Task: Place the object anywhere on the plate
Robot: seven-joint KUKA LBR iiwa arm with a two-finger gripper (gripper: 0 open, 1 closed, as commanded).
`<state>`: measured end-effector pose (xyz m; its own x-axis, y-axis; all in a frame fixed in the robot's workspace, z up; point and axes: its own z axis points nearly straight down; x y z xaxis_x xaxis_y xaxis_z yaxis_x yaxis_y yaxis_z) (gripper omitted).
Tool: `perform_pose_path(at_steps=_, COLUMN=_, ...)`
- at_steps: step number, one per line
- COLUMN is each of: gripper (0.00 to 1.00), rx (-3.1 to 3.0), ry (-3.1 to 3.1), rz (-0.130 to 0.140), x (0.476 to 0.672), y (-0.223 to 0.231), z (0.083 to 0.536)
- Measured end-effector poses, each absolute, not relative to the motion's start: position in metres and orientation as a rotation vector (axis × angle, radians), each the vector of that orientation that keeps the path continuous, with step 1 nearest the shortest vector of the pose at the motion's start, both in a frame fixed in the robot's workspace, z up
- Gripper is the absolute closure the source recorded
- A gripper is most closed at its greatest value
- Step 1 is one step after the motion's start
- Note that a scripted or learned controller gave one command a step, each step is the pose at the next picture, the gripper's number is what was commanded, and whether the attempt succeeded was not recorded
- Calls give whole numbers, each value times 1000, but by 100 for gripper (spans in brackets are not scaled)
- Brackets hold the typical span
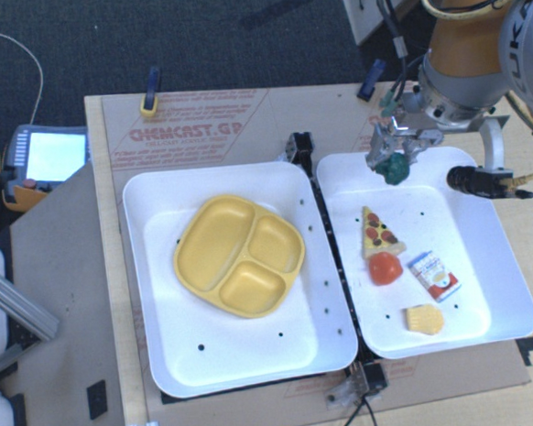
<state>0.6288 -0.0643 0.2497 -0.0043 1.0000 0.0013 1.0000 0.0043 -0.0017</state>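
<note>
Gripper (391, 154) position: above the far edge of the right bin (496, 327). Its fingers are closed around a dark green object (394, 169), which hangs clear of the bin floor. Left bin (153, 290) contents: one yellow plate (239, 255) with three compartments, set near the centre. Right bin contents: pizza slice (377, 230), tomato (385, 268) touching the slice's lower end, small carton (434, 275), and yellow cracker (425, 319) nearest the camera.
</note>
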Motion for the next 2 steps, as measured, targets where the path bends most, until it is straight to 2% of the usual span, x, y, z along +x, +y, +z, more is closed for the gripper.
perform_pose_path(at_steps=1, gripper=100, rx=-2214, ry=-2227, rz=-1, x=631, y=-9, z=250)
perform_pose_path(at_steps=2, gripper=100, rx=-2215, ry=-2223, rz=3, x=627, y=45, z=232)
